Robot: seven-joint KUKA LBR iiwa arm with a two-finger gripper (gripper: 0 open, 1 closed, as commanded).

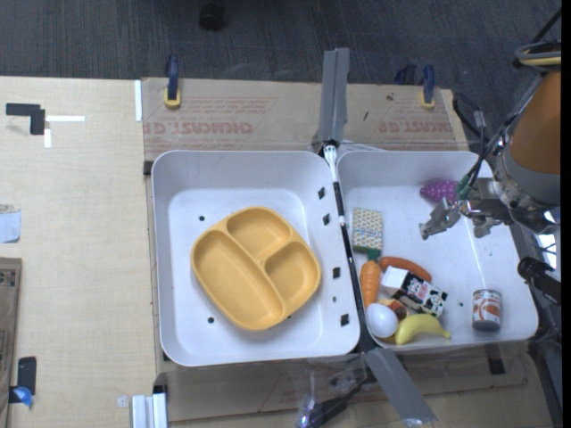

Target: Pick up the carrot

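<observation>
The orange carrot (370,283) lies in the right bin (406,169) near its left wall, pointing toward the front, among other toy foods. My gripper (457,220) hovers over the right part of that bin, right of and beyond the carrot, well apart from it. Its fingers (434,222) are spread with nothing between them.
Around the carrot lie a cracker-like block (367,229), a red sausage (407,265), a small carton (412,289), a white egg (382,320) and a banana (420,329). A purple grape bunch (439,190) and a small can (486,309) sit further right. A yellow divided plate (256,267) is in the left bin (169,266).
</observation>
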